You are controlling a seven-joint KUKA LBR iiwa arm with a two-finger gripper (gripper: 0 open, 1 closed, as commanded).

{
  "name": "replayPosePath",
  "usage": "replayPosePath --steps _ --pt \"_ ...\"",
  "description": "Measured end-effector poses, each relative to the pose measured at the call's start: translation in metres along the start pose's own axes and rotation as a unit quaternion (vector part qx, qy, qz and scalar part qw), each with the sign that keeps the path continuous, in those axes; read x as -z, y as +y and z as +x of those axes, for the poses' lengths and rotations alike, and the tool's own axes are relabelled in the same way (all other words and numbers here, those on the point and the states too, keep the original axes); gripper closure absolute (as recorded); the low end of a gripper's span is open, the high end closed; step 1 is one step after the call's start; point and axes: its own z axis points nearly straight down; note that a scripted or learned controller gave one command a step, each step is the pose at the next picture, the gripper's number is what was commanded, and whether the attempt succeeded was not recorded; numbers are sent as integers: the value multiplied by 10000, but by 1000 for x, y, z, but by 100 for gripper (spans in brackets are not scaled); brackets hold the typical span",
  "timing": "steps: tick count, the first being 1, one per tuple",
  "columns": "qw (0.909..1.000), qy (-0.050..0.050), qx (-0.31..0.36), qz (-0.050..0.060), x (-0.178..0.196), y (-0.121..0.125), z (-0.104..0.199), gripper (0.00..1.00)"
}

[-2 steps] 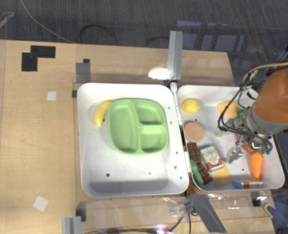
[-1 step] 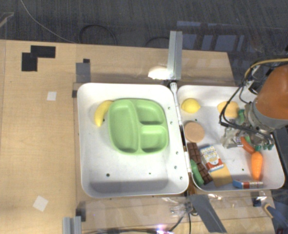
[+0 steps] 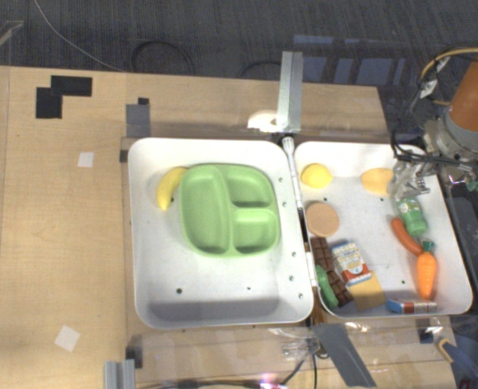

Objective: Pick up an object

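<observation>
Worktop of pale wood carries two shallow white bins side by side, and the sorting between them suggests why the arm sits where it does. Furthest left, the left white bin holds a yellow plastic banana pressed against the left edge of a green divided plastic tray, which takes up most of the floor and offers little to pinch.

Across the shared rim, the right white bin is the crowded one, so it is the likelier source for a pick. A yellow lemon-shaped toy lies near its top left corner, with a tan round disc just below. Lower down, a brown chocolate-bar toy, a small printed carton and a tan block overlap in a heap, awkward to separate. A pale orange rounded toy sits further right, near the top wall.

The metal gripper hangs low just beside that toy, above a green toy bottle; whether its jaws are apart or together cannot be told. Below lie two orange toy carrots and a small red and blue marker-like toy. Nothing visibly rests between the jaws, so the pick appears not yet made.
</observation>
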Motion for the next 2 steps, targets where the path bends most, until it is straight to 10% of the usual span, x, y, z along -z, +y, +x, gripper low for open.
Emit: replayPosePath --steps 1,2 --pt "10000 13 0 -9 -2 1 1 0" --pt "9994 -8 -360 6 -65 15 74 0"
